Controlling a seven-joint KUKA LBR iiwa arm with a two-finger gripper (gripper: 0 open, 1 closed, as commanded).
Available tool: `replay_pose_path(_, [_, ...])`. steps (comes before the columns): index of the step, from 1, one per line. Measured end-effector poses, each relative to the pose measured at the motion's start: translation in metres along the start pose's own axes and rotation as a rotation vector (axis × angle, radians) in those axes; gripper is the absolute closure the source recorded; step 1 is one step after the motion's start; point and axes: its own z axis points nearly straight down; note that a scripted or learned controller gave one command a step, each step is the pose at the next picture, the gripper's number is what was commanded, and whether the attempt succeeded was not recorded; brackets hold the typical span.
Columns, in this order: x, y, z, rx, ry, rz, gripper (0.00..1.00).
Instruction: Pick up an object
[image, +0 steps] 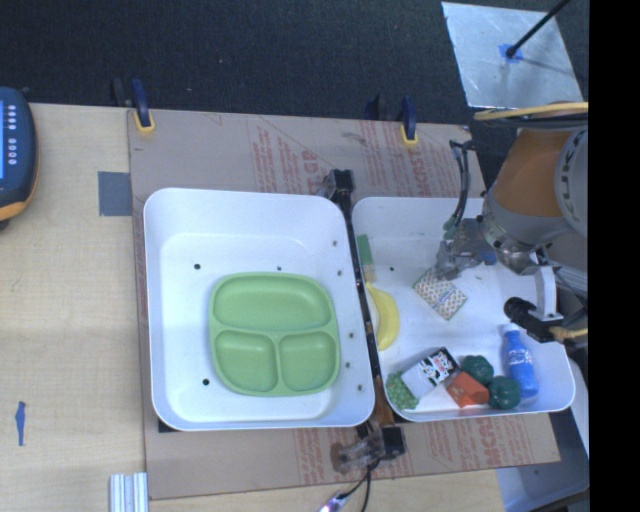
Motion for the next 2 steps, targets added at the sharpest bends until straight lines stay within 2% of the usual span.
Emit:
replay_pose_path(1, [0.0, 0.0, 0.0, 0.001, -0.001, -0.001, 0.0])
replay_pose_path(2, [-0.063, -0.001, 0.026, -0.011, 0.002, 0.002, 0.0])
